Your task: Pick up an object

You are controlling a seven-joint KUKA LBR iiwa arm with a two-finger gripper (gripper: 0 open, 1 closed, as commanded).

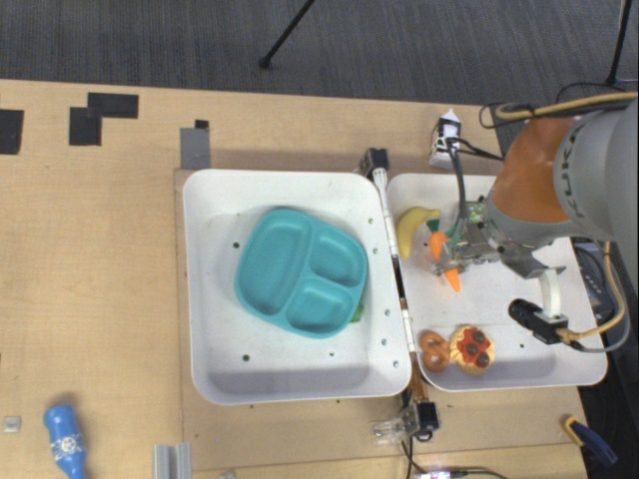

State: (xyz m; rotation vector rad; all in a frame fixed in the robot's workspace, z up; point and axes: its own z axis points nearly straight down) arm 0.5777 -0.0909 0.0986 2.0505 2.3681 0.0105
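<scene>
Wood bench (100,267) w/ 2 white bins: left bin (200,297), right bin (579,367), touching. Blue bottle (66,439) lies at front-left corner, black tape patches (100,116) at rear-left.

Robotics lab: plywood bench (100,267), twin white bins (210,267), cabling, tripod leg (300,18).

I've got the arm (589,173) at the right of the frame, a fat rounded grey casing with a smooth, slightly glossy skin. Just left of that grey shell I see the orange band (527,180), broad and curved, wrapping the link like a collar. Below the band there's a darker grey wrist section tapering toward the middle right of the frame. A thin dark cable loops over the top of the orange band near the upper right, and another runs down along the wrist. The gripper (451,252) is a small cluster of dark metal parts with greenish bits; its details are too fine to make out.
</scene>
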